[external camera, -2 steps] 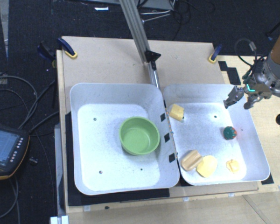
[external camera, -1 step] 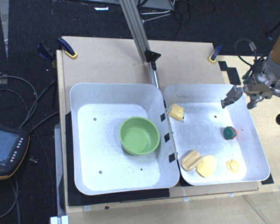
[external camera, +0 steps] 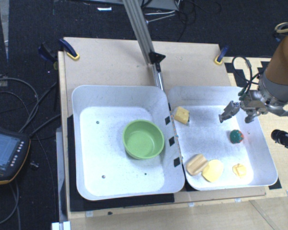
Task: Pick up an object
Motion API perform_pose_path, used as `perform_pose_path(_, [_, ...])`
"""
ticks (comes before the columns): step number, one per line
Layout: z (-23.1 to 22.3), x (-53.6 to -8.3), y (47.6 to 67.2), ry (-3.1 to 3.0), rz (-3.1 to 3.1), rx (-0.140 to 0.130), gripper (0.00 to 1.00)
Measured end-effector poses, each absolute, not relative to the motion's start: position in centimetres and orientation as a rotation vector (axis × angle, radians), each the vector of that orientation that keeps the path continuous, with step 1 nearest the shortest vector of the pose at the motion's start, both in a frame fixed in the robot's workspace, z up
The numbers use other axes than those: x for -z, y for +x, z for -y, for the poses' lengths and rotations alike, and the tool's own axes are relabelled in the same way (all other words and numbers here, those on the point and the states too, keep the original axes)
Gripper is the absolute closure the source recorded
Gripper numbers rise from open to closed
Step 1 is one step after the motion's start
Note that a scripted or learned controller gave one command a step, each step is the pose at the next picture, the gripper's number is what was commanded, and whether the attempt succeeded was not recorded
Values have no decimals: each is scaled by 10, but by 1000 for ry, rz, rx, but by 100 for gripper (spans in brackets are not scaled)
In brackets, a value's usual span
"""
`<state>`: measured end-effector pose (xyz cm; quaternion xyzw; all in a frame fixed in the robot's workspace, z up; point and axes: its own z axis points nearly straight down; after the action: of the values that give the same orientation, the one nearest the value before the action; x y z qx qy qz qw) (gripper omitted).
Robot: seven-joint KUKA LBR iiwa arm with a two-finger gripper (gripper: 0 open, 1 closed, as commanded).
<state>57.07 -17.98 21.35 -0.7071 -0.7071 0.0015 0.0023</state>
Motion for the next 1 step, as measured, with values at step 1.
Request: perform_pose_path(1, [177,-171,568,-2219,2219,-3,0])
